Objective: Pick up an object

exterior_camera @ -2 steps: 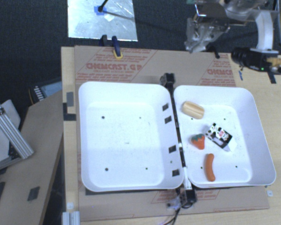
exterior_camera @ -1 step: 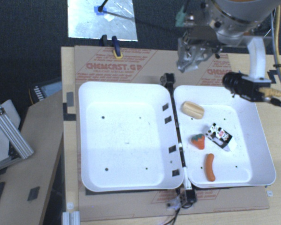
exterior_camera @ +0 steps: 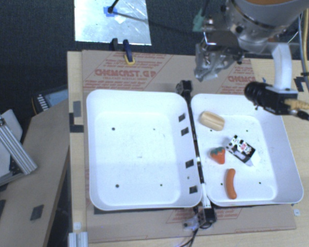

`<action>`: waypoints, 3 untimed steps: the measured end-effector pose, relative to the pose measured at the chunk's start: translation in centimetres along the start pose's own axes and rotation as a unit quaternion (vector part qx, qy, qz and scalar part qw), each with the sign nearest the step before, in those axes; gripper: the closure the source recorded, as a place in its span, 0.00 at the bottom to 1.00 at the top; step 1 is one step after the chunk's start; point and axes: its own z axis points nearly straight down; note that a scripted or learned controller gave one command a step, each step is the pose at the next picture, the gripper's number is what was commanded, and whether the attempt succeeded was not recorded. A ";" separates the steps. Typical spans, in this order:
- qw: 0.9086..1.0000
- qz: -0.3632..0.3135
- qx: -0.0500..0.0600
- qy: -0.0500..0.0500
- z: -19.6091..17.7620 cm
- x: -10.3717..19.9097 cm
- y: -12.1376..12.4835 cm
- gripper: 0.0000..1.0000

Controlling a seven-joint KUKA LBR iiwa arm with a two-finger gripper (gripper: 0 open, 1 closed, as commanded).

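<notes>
The right bin [exterior_camera: 278,138] holds several small objects: a tan bread roll [exterior_camera: 211,120] near its back left corner, a red strawberry-like piece [exterior_camera: 218,155], a black-and-white patterned block [exterior_camera: 241,148], and an orange sausage [exterior_camera: 230,183] near the front. My gripper [exterior_camera: 212,66] hangs high above the bench behind the right bin's back left corner, well apart from all the objects. Nothing shows between its fingers.
The left bin [exterior_camera: 139,148] lies beside the right one, with a black hinge strip [exterior_camera: 191,138] between them. A black camera mount [exterior_camera: 270,98] reaches over the right bin's back edge. A shiny metal sheet [exterior_camera: 112,13] lies at the back left.
</notes>
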 end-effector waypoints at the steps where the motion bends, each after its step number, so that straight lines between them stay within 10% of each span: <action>1: 1.000 0.000 0.000 0.000 0.0 -0.9 -2.4 1.00; 2: 1.000 0.002 -0.003 0.000 0.0 0.8 5.8 1.00; 3: 1.000 0.000 0.000 0.000 0.0 2.6 1.6 1.00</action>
